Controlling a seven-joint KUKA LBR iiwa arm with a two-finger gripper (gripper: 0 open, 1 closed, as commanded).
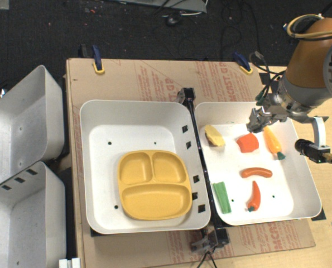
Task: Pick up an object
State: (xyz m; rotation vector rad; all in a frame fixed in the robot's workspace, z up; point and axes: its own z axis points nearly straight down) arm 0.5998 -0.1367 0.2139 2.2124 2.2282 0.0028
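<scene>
My pincer (257, 120) hangs low over the far edge of the right bin (305, 197), nothing between its tips; can't tell from this angle whether it's spread or pressed together. Closest candidate is the red-orange block (248, 143), just below and beside me, with the orange carrot-shaped piece (273, 142) right next to it on the arm side. Those two sit close together, so a drop on either risks clipping the other. The yellow wedge (214, 135) lies further out toward the divider, apart from its neighbours, probably the cleaner grab. Beyond those, nearer the camera: a sausage (256, 173), a small red pepper (255, 196) and a green stick (221, 197), all flat on the bin floor, well spaced. Past the divider, the left bin (93, 149) carries a yellow compartment tray (154, 184), likely the drop-off. Both bins sit on the cardboard-covered tabletop (143, 80). Nothing picked yet; I judge I'm lining up on the block.
</scene>
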